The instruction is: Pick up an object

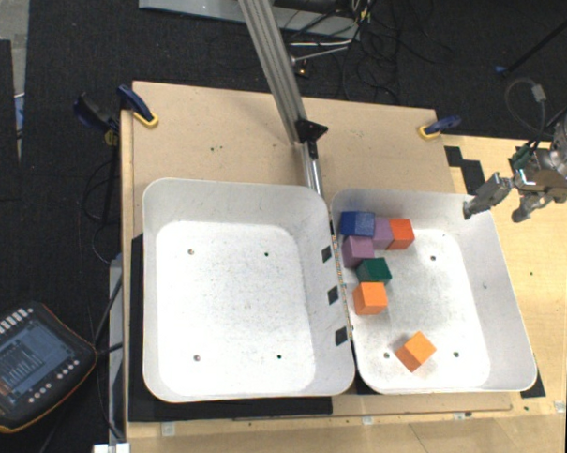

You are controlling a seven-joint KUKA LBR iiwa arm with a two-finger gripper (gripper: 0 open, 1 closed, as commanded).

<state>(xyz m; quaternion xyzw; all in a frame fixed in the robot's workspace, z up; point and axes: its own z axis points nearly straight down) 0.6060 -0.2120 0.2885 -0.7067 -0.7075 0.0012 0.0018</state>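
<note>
Two white bins sat side by side on your surface [231, 143]: the left bin [172, 207] bare, the right bin [486, 305] holding the blocks. Against its near-left wall clustered a blue block [356, 223], purple blocks [359, 247], a green block [374, 269] and two orange ones [370, 297], with a lone orange block [415, 351] apart toward the front. Your end effector [503, 202] hung spread open and empty beyond the bin's far-right corner. Going for the cluster risked a finger catching neighbours or the wall; the lone block looked safer.
</note>
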